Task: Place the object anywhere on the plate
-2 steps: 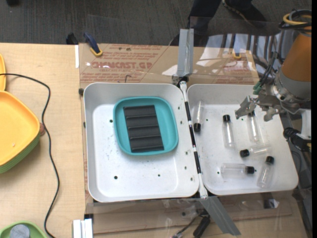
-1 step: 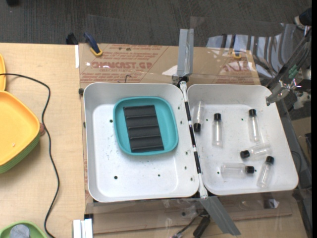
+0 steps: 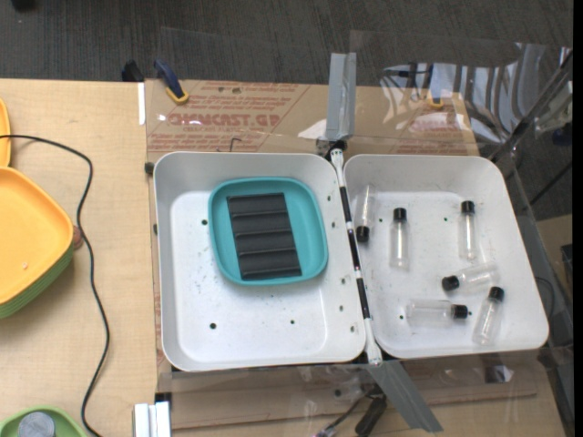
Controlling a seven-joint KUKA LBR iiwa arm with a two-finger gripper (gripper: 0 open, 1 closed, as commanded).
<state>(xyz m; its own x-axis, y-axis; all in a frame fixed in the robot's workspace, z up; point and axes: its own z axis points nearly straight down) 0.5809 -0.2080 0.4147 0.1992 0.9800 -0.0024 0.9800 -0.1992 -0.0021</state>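
Note:
A teal square plate [image 3: 314,235] lies in the left white bin [image 3: 182,271], toward its upper middle. A dark ribbed rectangular object [image 3: 263,236] rests flat on the plate's centre. In the right white bin [image 3: 510,244] lie several clear vials with black caps, among them one [image 3: 398,237] near the middle, one [image 3: 467,228] at the upper right and one [image 3: 435,312] near the front.
Stacked yellow and green plates [image 3: 27,244] sit on the wooden bench at the far left, with a black cable [image 3: 91,271] running past them. A cardboard sheet [image 3: 246,116] lies behind the bins. Clear plastic panels [image 3: 474,89] stand at the back right.

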